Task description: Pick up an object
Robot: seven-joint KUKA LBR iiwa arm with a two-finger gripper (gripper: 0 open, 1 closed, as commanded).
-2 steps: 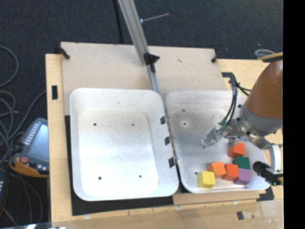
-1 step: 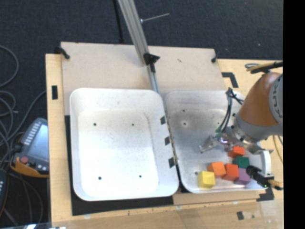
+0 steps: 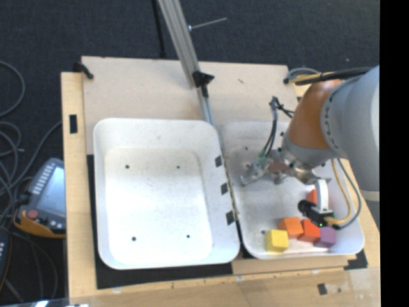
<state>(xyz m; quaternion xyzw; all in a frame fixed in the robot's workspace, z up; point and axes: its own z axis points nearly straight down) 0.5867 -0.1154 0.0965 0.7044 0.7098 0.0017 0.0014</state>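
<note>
Pale wood bench [image 3: 140, 85] carries two shallow white bins side by side: left bin [image 3: 102, 139], right bin [image 3: 239, 136], rims near touching. Slanted metal rail [image 3: 182, 34] above bench.

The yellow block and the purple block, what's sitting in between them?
In the camera view, two orange blocks sit between the yellow block and the purple block: a lighter orange block and a darker orange block.

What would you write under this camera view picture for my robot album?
Robot arm reaches over the right bin, near yellow, orange and purple blocks.
</note>
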